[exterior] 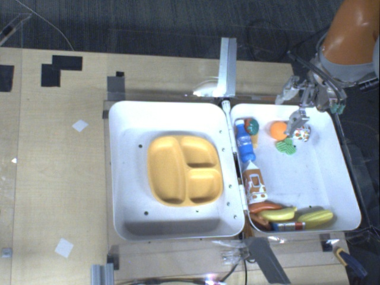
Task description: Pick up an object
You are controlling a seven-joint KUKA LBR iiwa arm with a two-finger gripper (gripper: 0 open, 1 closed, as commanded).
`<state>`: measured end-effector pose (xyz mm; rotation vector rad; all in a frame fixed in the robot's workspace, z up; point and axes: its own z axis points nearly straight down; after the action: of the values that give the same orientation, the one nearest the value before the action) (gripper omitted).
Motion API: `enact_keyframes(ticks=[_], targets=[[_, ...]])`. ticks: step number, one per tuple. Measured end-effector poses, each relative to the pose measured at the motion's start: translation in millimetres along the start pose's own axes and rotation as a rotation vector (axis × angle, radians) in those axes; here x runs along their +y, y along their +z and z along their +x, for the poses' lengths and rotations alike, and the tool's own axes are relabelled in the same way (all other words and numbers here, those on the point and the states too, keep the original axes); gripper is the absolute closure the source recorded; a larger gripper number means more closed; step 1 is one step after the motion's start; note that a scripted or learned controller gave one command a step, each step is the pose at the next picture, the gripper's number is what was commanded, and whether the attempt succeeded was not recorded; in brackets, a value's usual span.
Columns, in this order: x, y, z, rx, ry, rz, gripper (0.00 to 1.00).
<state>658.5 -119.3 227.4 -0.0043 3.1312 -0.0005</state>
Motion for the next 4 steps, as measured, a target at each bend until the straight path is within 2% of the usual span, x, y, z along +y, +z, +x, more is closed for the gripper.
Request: enact_keyframes(ticks=[1,2,3,4], targets=[[-87,80,20,0.006,0.032,0.001,0.00],[-38,133,-1,0.008,0.394,0.001,0.00],[-43,-49,-4,-0.013,0.355,0.002,0.00],[-45,-69,15,-0.002,0.172,0.001,0.00]])
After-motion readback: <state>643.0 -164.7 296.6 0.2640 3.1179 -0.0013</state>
